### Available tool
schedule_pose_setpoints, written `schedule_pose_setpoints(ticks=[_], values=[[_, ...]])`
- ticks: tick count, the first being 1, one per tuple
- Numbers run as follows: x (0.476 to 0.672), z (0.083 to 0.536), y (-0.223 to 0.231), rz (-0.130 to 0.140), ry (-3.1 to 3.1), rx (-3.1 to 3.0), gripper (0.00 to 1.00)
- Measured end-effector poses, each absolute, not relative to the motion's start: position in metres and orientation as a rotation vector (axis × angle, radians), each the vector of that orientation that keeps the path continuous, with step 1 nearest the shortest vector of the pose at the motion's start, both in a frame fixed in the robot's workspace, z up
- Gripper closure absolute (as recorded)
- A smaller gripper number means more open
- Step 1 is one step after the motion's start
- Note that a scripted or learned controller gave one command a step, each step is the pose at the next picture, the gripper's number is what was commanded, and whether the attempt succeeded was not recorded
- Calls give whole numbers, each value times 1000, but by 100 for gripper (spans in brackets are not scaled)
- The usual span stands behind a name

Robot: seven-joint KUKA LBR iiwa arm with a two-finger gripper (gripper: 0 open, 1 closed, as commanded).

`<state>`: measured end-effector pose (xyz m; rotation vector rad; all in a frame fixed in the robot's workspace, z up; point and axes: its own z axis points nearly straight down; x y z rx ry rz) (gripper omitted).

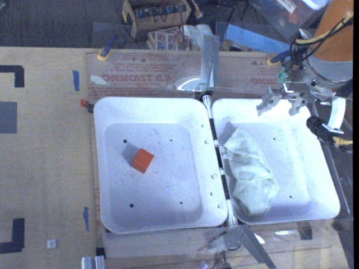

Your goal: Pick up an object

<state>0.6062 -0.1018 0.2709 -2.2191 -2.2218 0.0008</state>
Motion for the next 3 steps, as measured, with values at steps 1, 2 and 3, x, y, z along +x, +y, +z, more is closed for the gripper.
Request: schedule_pose_setpoints(ticks=[1, 2, 3], values=[[645, 229, -171, -2, -2104, -2339, 0], [595, 96, -131, -6, -2169, -2278, 0], [603, 92, -117, -14, -2137, -2319, 0]])
